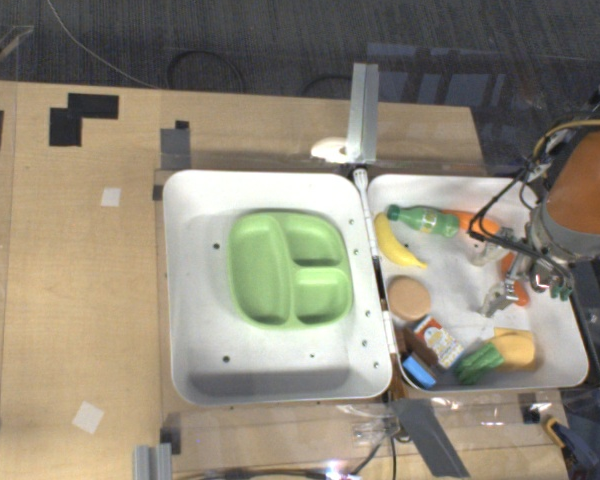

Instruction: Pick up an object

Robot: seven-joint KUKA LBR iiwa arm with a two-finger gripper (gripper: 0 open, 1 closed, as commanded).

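My gripper [502, 298] hangs low over the right side of the right bin [570, 368], below the arm's orange band [588, 190]. A small orange-red piece [521, 291] lies right beside it; whether they touch is unclear. To its left lie a yellow banana [398, 245], a green bottle [426, 220] with an orange item [478, 224] at its end, and a round brown disc [409, 296]. Along the bin's front edge sit a red-and-white packet [437, 342], a blue item [418, 371], a green vegetable [478, 361] and a yellow lump [516, 348].
The left bin [195, 368] holds a green divided plate [288, 268]. A metal post [363, 116] rises behind the wall between the bins. Black cables [510, 200] loop from the arm over the right bin's back corner. Wooden bench surface [70, 298] spreads to the left.
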